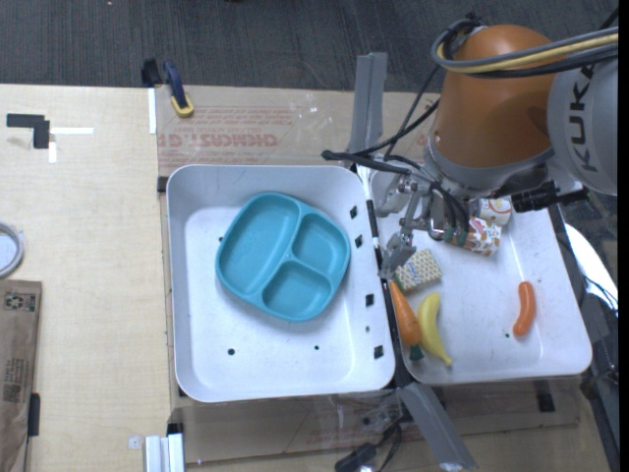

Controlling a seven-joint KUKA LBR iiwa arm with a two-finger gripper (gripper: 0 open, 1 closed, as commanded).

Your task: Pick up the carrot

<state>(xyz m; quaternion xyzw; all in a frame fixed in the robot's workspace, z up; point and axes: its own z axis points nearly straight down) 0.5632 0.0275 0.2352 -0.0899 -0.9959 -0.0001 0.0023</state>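
The carrot [404,315] is orange and lies lengthwise along the left wall of the right bin [491,357], near its front. It touches a yellow banana [432,328] on its right. My gripper [401,248] hangs low over the bin's left side, just behind the carrot's far tip and beside a tan waffle-like piece [420,269]. Nothing shows in its grasp. The arm's orange band [491,91] and cables cover the back of the bin.
A red sausage [526,308] lies at the right of the right bin, and a small patterned packet [486,232] sits under the wrist. The left bin [197,352] holds a blue divided plate [285,256]. A metal divider post [370,96] stands between the bins.
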